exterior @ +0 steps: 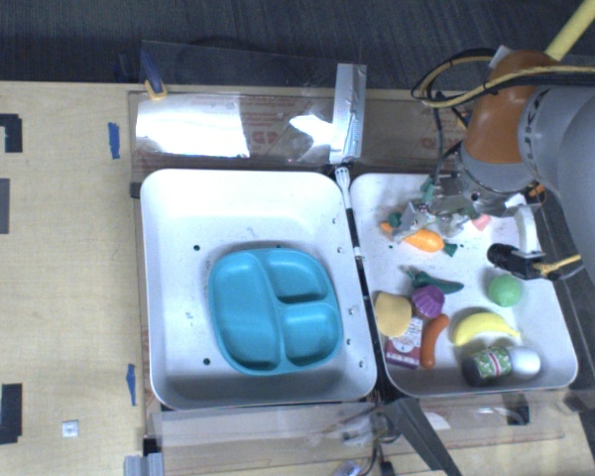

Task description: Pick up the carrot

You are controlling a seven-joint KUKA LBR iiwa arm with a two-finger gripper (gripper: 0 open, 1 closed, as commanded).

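On the wooden bench, the right bin (565, 365) holds the carrot (423, 240) near its far end, directly under the gripper (444, 209); whether it grips, I cannot tell. It looks light, stiff and smooth, best pinched mid-body. The left bin (178, 206) holds a blue tray (275, 308).

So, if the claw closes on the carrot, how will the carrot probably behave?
The carrot looks like smooth moulded plastic, so probably stiff and light. Its glossy tapered shape might slip out of the claw. Lying on its side on the bin floor, it could roll if nudged.
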